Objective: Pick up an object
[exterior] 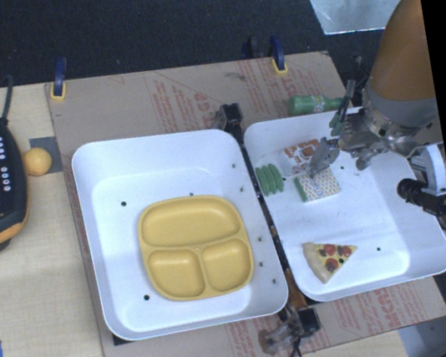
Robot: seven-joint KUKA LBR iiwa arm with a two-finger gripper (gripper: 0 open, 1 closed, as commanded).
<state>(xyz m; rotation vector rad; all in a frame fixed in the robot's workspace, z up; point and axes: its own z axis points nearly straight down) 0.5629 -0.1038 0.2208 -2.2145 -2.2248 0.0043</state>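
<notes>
While fingers (321, 158) unreadable: two bins (159, 150), one tray (194, 246), one pizza slice (329, 257).

Yellow tray (194, 246), green pod (270, 179), perhaps dotted packet (319, 186), white bins (105, 235).

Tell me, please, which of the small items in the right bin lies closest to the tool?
The speckled green-edged block, just below the tool. The green pea pod sits further left by the bin wall, and the pizza slice lies well toward the front.
</notes>
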